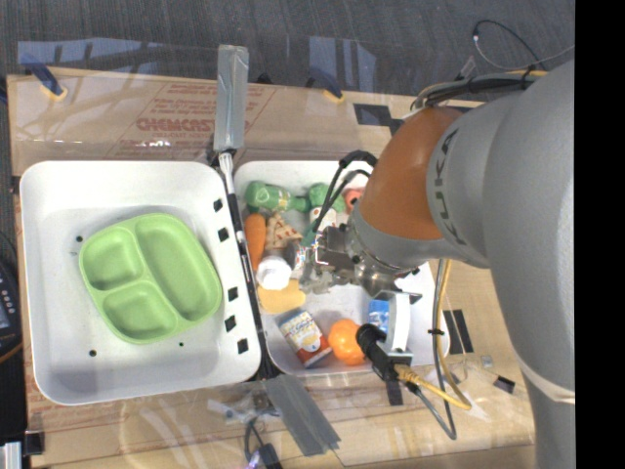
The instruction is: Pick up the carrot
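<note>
Carrot (255, 239): lies lengthwise along the left wall of the right bin (420, 345), touching nothing of the arm.
Gripper (314, 262): low over the middle of the right bin, just right of the carrot; the wrist hides its tip, so I cannot tell how it is set or whether it has anything.
Arm (488, 193): comes in from the right, its orange band (410, 179) above the bin's far half.
Near the carrot: a white round thing (273, 274) at its near end, a yellow piece (281, 298) below that, green items (262, 196) at its far end.
Right bin, near side: a small carton (303, 336), an orange (345, 341), a blue and white packet (379, 314).
Left bin (49, 262): holds a green divided plate (149, 277).
Counter (117, 115): brown card under both bins.
</note>
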Available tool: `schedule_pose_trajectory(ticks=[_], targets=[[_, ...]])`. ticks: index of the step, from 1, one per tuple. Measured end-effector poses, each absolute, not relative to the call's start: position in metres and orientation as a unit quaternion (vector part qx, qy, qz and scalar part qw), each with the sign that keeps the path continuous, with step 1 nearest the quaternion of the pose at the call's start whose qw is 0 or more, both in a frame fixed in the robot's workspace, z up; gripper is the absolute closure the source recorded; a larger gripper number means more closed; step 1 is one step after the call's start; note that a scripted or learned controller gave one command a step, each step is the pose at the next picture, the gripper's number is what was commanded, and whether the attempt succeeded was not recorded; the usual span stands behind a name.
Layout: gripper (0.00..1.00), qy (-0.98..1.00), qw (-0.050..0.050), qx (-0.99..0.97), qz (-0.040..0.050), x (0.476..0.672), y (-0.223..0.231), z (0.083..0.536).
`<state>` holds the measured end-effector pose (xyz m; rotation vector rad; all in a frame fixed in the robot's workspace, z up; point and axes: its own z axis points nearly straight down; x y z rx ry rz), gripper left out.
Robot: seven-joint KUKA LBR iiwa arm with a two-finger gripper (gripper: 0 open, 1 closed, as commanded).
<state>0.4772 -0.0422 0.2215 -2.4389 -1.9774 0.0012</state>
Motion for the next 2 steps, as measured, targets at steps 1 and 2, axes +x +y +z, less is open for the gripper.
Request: schedule_pose_trajectory(ticks=[1,2], targets=[[0.0,-0.63,0.001,-0.777,0.0006,0.477,-0.042,0.221],[0.0,-0.658,0.0,-0.753,0.0001,0.509,-0.092,0.092]])
